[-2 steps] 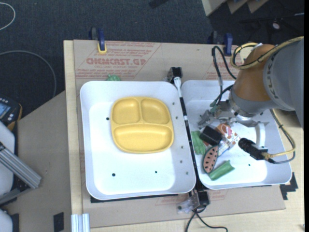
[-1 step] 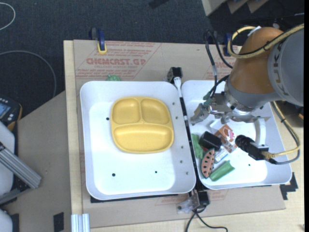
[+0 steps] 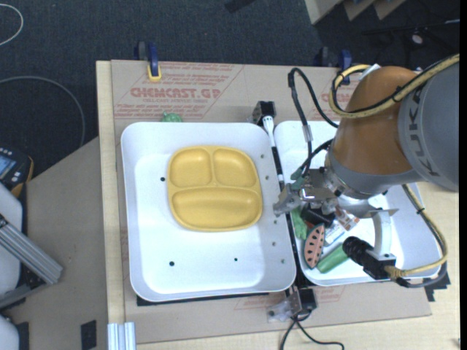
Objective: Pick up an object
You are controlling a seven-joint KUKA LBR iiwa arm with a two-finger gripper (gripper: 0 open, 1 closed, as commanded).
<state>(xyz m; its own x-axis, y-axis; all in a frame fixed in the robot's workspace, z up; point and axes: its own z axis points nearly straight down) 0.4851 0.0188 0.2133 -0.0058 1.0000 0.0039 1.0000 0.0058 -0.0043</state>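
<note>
Left bin (image 3: 146, 217): smooth white plastic, slight sheen. Divided yellow plate (image 3: 214, 188) in it: matt plastic, soft highlights. Bench top (image 3: 73, 217): brown cardboard-like sheet, matt, red print. Arm's orange band (image 3: 376, 126): glossy, smooth; grey shell (image 3: 445, 130) satin. Gripper (image 3: 310, 195): bare metal and black parts, shiny. Green item (image 3: 332, 259) in right bin (image 3: 423, 232): smooth plastic. Floor (image 3: 73, 20): dark rough carpet.

Yellow divided plate (image 3: 215, 187) flat in left bin; green marker (image 3: 330, 259) in right bin.
</note>
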